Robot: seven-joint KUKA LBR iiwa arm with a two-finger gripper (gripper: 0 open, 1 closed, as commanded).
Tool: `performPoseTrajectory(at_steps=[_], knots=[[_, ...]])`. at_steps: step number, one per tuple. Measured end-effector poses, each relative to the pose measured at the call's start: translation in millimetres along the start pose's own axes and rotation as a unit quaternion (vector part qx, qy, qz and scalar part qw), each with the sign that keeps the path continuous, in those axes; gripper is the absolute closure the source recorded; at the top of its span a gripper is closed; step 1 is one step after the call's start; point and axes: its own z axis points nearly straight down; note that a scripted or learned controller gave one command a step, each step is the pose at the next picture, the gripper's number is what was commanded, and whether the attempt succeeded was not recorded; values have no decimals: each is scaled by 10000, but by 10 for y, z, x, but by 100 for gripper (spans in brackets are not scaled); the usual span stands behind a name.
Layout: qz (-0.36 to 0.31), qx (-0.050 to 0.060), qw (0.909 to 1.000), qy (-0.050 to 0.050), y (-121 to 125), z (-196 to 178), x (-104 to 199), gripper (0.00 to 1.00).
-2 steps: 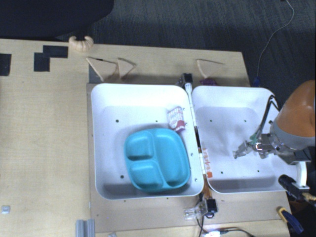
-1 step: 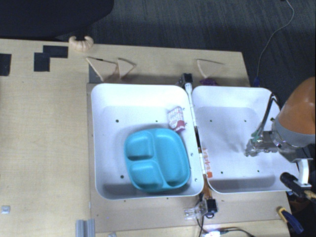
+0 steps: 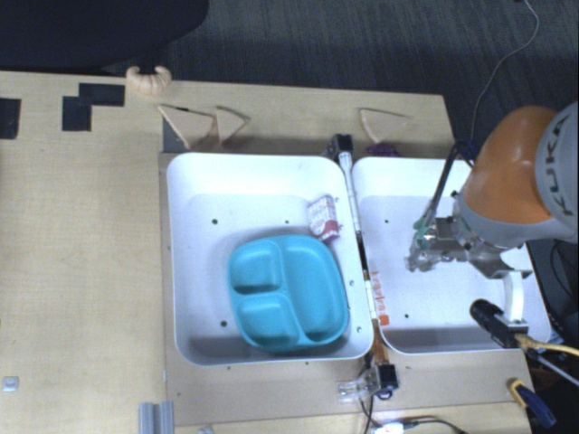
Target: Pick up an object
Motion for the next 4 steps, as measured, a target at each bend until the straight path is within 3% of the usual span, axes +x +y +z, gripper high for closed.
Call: performPoseTrajectory(at_steps=[1,2,3,4], knots=[[17,3,10000,-12,-150,140,-483,100],[0,7,10000,0,152,5,363,100],[10,4,10000,-11,266,3,-109,100],[16,10,10000,-14,43,278,-827,100]])
